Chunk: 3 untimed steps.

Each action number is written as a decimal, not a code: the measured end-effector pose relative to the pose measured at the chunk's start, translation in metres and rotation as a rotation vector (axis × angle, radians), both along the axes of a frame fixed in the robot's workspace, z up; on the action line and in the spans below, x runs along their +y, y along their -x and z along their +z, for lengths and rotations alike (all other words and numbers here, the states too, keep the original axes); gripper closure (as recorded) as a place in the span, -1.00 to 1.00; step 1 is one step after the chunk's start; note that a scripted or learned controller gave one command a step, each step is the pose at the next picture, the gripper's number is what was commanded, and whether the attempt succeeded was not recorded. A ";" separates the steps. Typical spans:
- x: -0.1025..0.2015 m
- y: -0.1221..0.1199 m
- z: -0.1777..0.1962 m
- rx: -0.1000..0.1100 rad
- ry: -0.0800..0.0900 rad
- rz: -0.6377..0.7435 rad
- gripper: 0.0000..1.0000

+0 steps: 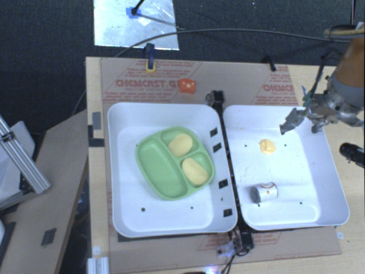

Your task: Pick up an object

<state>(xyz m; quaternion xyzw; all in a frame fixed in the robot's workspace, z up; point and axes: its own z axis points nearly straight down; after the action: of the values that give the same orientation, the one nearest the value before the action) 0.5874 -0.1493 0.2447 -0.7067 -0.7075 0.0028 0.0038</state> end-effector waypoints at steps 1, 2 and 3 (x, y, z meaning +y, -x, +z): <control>0.000 -0.002 0.006 -0.010 0.002 0.002 -1.00; 0.001 -0.009 -0.054 -0.008 0.001 0.001 -1.00; 0.003 -0.013 -0.116 -0.006 0.001 0.000 -1.00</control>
<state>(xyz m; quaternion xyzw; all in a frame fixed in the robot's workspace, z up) 0.6001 -0.1464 0.1287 -0.7067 -0.7075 0.0009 0.0013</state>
